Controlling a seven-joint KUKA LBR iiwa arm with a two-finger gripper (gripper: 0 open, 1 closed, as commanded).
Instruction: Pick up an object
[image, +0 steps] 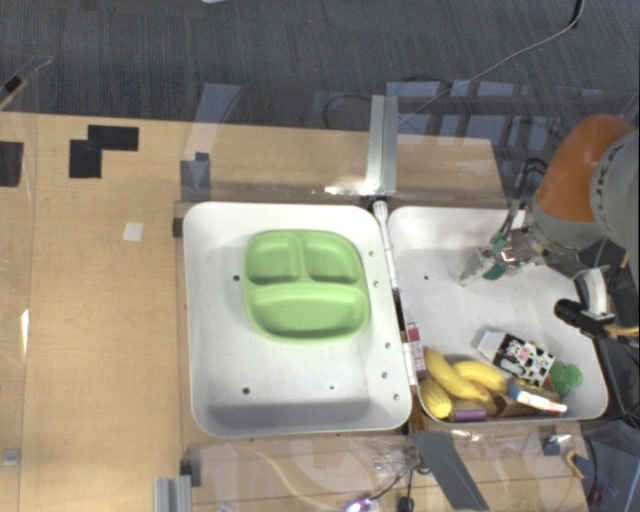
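From the overhead camera, a pale wood-grain counter carries two shallow white plastic bins with rounded corners, set side by side and meeting along a thin metal divider. The left bin holds a smooth, light green plastic divided plate with two small upper compartments and one wide lower one, lying flat near the bin's middle. The right bin has its objects gathered along the lower edge: a bunch of glossy yellow bananas near the lower left corner, a small box with a black-and-white pattern just right of them, a fuzzy green round object touching the box's right side, and a slim marker-like stick lying below the box; any printing on the box is too small to read. The grey arm with its orange band reaches in from the right, and its gripper sits over the bare upper part of the right bin, well apart from the pile. Whether the jaws are open or closed cannot be told. Black rectangular marks lie on the counter at upper left.
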